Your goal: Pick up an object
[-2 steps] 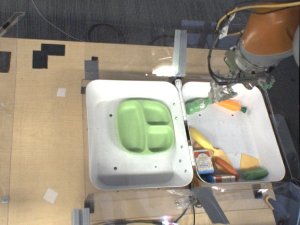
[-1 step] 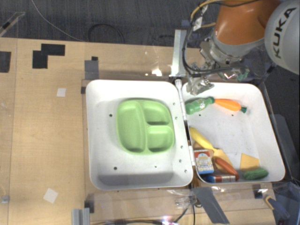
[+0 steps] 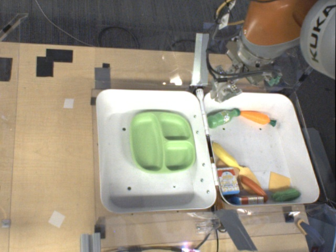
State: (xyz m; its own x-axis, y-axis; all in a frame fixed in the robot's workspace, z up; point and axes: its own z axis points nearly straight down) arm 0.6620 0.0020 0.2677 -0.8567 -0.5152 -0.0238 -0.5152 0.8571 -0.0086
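Note:
My gripper (image 3: 226, 92) hangs over the far left corner of the right bin (image 3: 294, 135), just behind a green bottle (image 3: 223, 118) lying on its side. An orange carrot (image 3: 256, 117) lies to the right of the bottle. Along the bin's left and near sides lie a yellow banana (image 3: 226, 156), a small printed carton (image 3: 228, 181), an orange sausage-like piece (image 3: 251, 185), a yellow cheese wedge (image 3: 278, 180) and a dark green vegetable (image 3: 285, 195). I see nothing held at the gripper.
The left bin (image 3: 113, 140) holds a green divided plate (image 3: 161, 140). A metal post (image 3: 198, 62) stands behind the wall between the two bins, close to the gripper. Cables hang by the arm's wrist (image 3: 273, 20).

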